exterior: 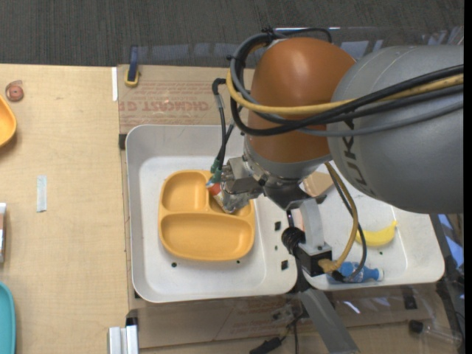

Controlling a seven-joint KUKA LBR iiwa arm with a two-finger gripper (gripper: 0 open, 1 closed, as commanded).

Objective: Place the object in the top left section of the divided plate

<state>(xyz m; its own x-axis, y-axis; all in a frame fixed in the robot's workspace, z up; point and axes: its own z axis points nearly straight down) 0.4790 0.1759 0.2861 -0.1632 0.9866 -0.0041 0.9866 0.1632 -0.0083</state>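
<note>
An orange-yellow divided plate [205, 236] lies in the left white bin [147, 220]. Its top left section [184, 192] and its wide front section show bare; the top right section is mostly hidden under my wrist. My gripper [231, 192] hangs low over the plate's top right part, at the ridge between the two upper sections. A small red and green object [214, 185] shows at the gripper's left edge, right by the ridge. Whether it is held or resting on the plate I cannot tell.
The arm's big orange-brown joint [295, 94] covers the back of both bins. The right bin [413, 268] holds a yellow banana [378, 234], a blue item [361, 273] at its front and a tan piece [318, 184]. An orange bowl [4, 124] lies far left on the bench.
</note>
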